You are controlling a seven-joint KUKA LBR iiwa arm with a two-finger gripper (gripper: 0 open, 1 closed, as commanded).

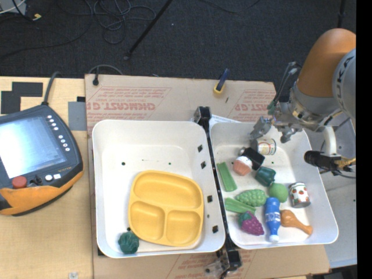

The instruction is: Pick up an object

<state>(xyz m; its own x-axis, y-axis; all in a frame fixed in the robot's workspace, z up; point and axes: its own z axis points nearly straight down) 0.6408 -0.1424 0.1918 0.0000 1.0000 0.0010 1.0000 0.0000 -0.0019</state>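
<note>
My gripper [272, 132] hangs over the far part of the right bin [325, 214], its two fingers spread apart with nothing between them. Just below it lies a small white and yellow can [267, 147]. Nearer in the same bin lie a pink and black toy [244, 164], a long green piece [226, 176], a dark teal cup [265, 175], a lime [278, 191], a small tin [299, 194], green grapes [251, 197], purple grapes [251, 223], a blue bottle [272, 217] and a drumstick [295, 221].
The left bin [116, 144] holds a yellow divided plate [166, 207] and a dark green lump [128, 242] at its near left corner. A teach pendant [35, 156] lies on the bench to the left. A blue and yellow clamp [220, 83] sits behind the bins.
</note>
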